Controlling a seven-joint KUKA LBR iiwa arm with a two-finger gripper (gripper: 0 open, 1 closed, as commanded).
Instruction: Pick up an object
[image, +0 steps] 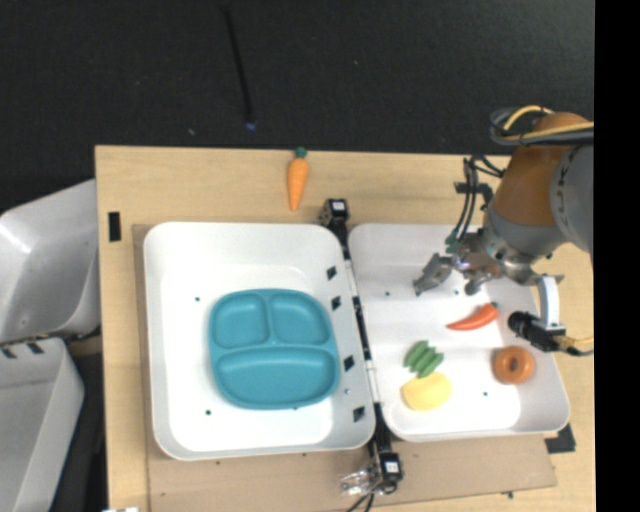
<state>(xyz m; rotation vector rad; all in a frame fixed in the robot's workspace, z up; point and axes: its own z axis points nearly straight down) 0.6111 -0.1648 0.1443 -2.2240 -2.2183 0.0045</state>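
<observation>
My gripper hovers over the upper part of the right bin, its two fingers spread open with nothing between them. Just below and to its right lies a red chili pepper, apart from the fingers. A green vegetable and a yellow fruit sit lower in the same bin. Near the bin's right side rests a brown donut.
The left bin holds a blue divided plate. A toy carrot lies on the wooden bench behind the bins. The arm's orange band and grey wrist stand above the right bin's far corner.
</observation>
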